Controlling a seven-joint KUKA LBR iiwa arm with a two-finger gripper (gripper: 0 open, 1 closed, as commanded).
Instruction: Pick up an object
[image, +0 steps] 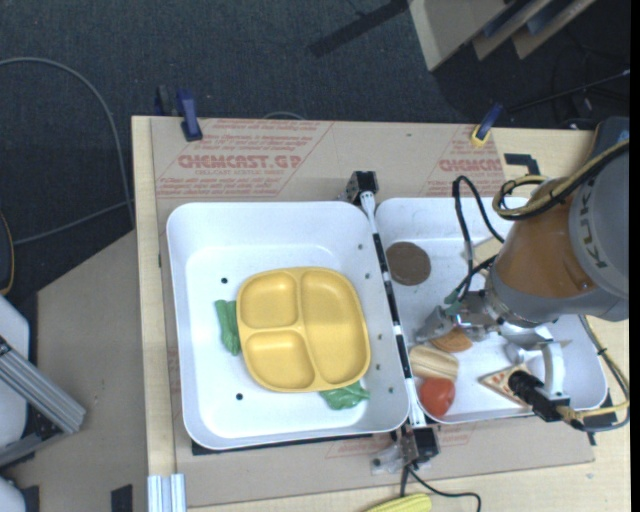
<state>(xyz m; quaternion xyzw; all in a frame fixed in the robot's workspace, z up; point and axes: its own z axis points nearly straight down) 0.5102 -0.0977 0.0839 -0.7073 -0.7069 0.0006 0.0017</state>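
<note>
Gripper (455, 322) is down low in the right bin (585, 375), and I cannot tell whether it is apart or together. Toy food crowds just beneath it: bread piece (435, 360), red tomato (436, 397). Risk: it nudges that tight cluster and grabs nothing; brown disc (408, 263) lies beyond.

Two white bins (200, 330) are sitting side by side on the desk (250, 160). The left one is holding one yellow tray (300, 328) and two green pieces (228, 327). The right one is showing one brown disc (408, 263), one red piece (437, 397), one tan block (433, 362) and one wedge (500, 383).
</note>
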